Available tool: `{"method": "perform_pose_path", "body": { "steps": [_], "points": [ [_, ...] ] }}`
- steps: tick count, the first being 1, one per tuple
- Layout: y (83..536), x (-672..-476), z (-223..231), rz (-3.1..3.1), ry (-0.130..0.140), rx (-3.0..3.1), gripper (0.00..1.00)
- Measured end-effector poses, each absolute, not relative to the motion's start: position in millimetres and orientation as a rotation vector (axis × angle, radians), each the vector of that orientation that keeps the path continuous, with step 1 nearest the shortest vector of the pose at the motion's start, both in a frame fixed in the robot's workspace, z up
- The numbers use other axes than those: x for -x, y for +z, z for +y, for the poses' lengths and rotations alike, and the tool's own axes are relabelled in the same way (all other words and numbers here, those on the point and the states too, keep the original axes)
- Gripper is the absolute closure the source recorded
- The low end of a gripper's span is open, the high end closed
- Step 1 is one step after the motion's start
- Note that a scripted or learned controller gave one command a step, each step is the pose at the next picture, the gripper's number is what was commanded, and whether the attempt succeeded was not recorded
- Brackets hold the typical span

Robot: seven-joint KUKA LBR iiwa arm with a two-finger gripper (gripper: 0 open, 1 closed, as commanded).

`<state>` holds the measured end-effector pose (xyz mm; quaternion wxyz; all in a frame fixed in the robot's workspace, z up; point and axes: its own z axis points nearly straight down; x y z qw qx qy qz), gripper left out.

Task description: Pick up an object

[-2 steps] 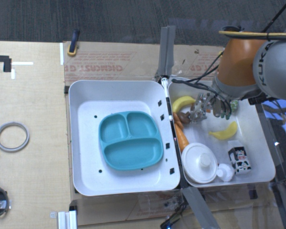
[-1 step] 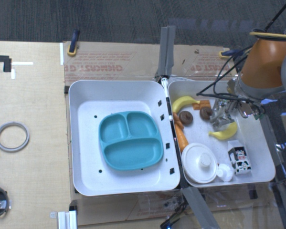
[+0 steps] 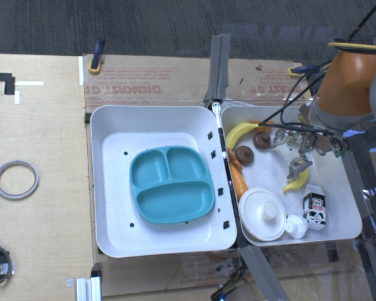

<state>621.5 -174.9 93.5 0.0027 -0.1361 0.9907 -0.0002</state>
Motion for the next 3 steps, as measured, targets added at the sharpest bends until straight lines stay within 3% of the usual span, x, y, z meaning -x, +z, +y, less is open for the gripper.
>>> {"method": "perform_pose_path", "body": {
  "steps": [1,2,3],
  "points": [
    [93,-566.7,-195,3.138,0.000,0.071,0.00],
    [92,-530.0,-221,3.135,0.001,0.149,0.00],
    [92,-501.3,-203,3.137,0.001,0.120,0.00]
  ]
}}
